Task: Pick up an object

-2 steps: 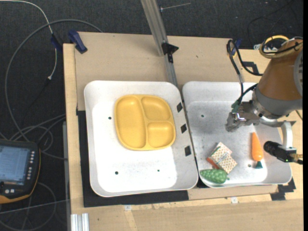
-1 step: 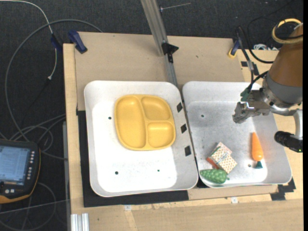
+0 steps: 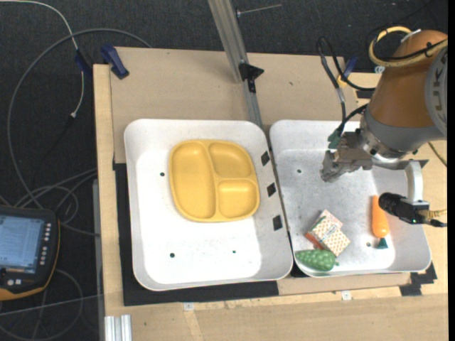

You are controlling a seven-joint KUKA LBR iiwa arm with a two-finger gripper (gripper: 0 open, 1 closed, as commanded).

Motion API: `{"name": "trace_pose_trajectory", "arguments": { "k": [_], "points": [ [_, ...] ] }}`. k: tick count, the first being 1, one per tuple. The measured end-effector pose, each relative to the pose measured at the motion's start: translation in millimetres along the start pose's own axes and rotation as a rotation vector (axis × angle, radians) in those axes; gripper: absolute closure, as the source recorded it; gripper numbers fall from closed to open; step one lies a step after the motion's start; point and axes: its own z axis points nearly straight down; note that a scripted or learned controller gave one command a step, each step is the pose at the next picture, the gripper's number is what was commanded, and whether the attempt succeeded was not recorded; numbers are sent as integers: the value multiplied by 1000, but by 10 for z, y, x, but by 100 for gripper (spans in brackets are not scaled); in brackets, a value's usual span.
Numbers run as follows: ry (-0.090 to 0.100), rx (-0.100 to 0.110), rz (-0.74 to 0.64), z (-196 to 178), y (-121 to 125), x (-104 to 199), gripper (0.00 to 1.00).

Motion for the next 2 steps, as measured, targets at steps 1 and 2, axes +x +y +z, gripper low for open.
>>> {"name": "trace_pose_trajectory", "arguments": {
  "k": [1,2],
  "points": [
    [-1,-3,-2,-94,81,587,100],
    [0,-3,-1,-208,71,1092,100]
  ]
}}
